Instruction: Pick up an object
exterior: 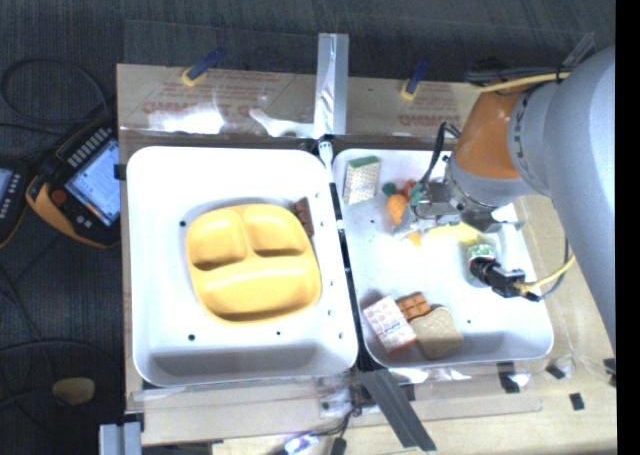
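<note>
My gripper (428,211) is down in the upper middle of the right bin (520,338), under the orange-banded wrist. An orange carrot-like toy (398,206) lies just left of it and a yellow piece (440,234) lies just below it. A green and white packet (361,179) leans at the bin's upper left. A small green-labelled item (480,250) lies right of the yellow piece. At the bin's front lie a red and white packet (386,324), a brown block (412,305) and a tan slice (436,332). Nothing shows between the fingers.
The left bin (160,333) holds a yellow divided tray (254,261) with a small brown item (303,215) at its upper right edge. A black cable end (498,276) hangs over the right bin's right side. A handheld pendant (85,186) lies off the bench at left.
</note>
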Robot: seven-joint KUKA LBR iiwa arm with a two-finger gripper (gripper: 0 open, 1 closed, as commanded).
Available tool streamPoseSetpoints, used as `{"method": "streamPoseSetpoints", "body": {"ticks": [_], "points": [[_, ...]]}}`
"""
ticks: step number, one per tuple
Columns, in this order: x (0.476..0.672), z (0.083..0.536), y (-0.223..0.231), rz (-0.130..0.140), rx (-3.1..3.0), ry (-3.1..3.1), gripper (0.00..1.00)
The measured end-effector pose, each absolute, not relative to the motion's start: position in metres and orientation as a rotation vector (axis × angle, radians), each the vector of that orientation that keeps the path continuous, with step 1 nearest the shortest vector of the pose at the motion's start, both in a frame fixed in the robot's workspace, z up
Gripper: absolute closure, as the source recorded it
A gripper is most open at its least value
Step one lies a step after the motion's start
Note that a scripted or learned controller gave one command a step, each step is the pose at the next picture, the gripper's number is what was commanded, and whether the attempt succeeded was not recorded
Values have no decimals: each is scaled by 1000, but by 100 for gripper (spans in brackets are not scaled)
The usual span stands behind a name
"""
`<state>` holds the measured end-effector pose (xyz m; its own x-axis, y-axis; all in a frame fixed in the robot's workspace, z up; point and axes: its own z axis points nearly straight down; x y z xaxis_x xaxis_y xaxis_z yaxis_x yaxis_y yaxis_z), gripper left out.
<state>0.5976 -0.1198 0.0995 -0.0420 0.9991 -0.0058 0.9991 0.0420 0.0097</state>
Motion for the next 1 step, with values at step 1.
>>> {"method": "streamPoseSetpoints", "body": {"ticks": [1], "points": [[610,183,-32,-5,2257,2185,100]]}}
